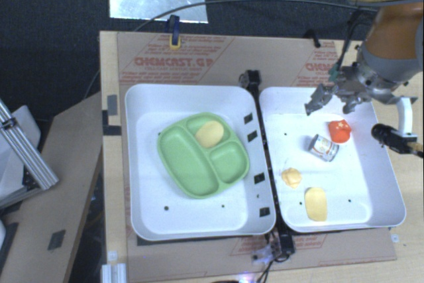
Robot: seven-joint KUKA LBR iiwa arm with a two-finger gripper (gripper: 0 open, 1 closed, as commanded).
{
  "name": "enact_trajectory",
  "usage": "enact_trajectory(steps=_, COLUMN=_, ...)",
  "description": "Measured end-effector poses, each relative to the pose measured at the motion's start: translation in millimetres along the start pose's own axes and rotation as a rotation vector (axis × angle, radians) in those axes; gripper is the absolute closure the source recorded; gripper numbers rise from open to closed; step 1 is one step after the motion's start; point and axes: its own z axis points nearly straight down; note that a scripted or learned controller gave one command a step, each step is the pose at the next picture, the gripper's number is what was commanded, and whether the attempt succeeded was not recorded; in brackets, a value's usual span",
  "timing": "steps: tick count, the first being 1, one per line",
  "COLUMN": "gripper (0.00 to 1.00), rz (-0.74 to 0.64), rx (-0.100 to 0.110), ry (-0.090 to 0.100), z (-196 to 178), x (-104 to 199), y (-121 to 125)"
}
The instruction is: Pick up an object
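The right bin (371, 202) holds a red object (339, 131), a small grey can (324, 147) lying on its side, a small yellow lump (291, 176) and a longer yellow piece (317, 203). My gripper (333, 101) hovers over the bin's far edge, just above the red object. It is open, its two fingers spread apart, and nothing sits between them.
The left bin (149, 209) carries a green divided plate (199, 159) with a yellow item (211, 134) in one compartment. A black divider (262, 142) runs between the bins. A blue clamp (174, 30) and a cable lie on the cardboard behind.
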Motion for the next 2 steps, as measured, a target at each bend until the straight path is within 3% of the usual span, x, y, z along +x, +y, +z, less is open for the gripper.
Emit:
enact_trajectory(steps=1, gripper=0.00, rz=-0.002, rx=-0.013, ry=-0.001, z=-7, x=0, y=2)
enact_trajectory(steps=2, gripper=0.00, rz=0.000, rx=-0.008, ry=0.000, z=54, x=5, y=-1)
